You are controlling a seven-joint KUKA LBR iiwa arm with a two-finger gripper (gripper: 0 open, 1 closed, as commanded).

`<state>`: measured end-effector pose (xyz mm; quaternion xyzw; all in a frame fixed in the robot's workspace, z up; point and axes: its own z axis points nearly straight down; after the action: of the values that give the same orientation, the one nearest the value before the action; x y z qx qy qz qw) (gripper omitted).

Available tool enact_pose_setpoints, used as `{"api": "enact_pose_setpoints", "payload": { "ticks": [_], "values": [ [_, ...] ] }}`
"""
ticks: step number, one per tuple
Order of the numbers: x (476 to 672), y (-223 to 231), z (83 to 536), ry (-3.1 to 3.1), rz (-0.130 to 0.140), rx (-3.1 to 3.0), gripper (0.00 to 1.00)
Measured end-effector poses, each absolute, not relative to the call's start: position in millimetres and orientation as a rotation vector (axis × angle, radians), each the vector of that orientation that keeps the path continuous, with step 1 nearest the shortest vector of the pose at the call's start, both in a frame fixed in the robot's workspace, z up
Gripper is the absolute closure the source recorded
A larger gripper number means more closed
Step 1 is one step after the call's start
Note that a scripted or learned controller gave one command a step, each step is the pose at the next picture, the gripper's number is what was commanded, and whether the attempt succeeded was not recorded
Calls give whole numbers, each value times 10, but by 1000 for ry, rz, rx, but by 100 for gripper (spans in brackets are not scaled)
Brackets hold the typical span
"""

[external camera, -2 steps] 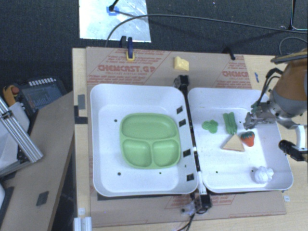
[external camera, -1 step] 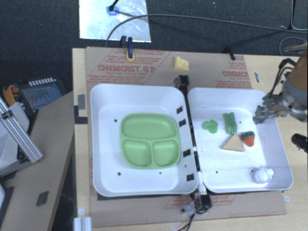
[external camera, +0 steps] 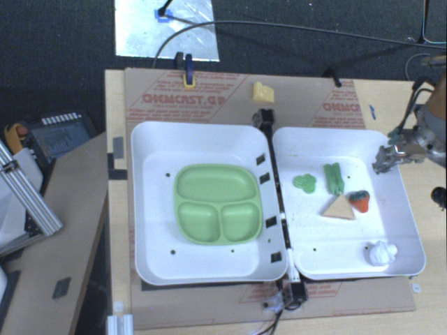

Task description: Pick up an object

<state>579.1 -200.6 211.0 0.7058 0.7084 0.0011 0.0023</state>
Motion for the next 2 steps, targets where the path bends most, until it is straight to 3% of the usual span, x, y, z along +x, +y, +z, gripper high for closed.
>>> {"api": "enact_pose_setpoints", "payload": {
  "ticks": [2],
  "values": [
    [5604, -967, 2299, 2232, 4, 2211, 100]
  ]
}}
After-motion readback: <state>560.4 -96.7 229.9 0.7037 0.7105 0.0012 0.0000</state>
